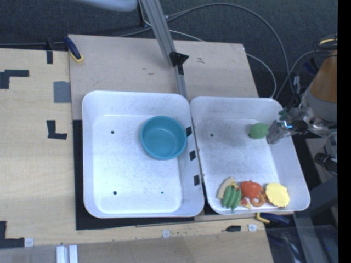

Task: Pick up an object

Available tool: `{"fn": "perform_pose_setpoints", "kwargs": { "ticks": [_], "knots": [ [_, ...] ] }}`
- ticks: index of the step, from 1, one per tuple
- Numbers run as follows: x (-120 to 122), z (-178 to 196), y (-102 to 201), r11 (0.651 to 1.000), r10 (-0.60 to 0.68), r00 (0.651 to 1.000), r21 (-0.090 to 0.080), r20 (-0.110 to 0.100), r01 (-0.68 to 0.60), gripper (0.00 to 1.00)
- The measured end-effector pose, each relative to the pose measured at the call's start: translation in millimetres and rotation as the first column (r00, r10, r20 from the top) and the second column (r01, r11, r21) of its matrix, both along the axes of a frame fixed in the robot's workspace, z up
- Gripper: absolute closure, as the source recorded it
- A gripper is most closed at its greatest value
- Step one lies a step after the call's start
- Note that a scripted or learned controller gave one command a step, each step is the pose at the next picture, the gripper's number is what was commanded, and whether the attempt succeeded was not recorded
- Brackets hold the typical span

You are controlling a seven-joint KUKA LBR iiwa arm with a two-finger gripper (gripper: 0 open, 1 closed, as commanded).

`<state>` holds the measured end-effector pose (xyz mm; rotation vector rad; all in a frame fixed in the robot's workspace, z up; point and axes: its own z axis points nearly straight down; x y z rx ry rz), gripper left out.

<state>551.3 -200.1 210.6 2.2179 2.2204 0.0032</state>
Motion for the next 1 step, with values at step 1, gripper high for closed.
{"fn": "perform_pose_setpoints", "kwargs": {
  "ticks": [1],
  "knots": [
    [0.4,19.8,0.2,1.000,-0.001,1.000,0.001,-0.003,0.001,1.00]
  ]
}}
